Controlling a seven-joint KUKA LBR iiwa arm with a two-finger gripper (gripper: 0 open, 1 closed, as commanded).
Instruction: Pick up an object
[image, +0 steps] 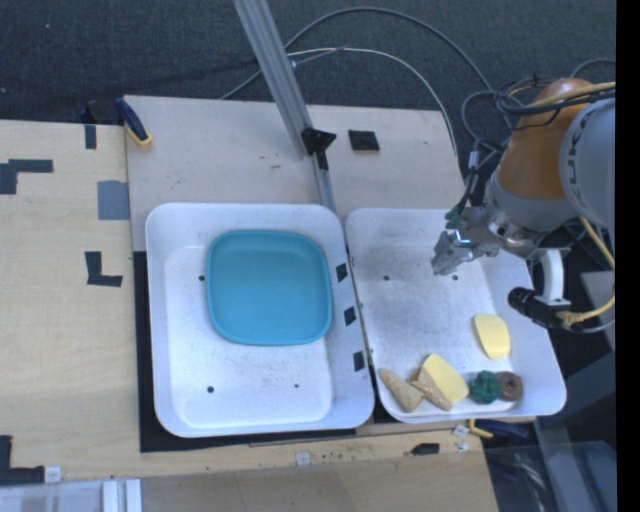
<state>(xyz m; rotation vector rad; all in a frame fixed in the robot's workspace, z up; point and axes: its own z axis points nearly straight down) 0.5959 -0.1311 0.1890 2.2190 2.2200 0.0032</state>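
Candidate object: the yellow oval piece (491, 336), near the right bin's (400, 300) right wall, below my gripper (447, 258). It looks light, smooth and possibly slippery; I would grip across its short width. I cannot tell my fingers' opening, and nothing visible sits between them.

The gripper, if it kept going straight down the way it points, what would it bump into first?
Probably the bare speckled floor of the right white bin. The two-finger gripper hangs over an open patch there, though its height is hard to judge.
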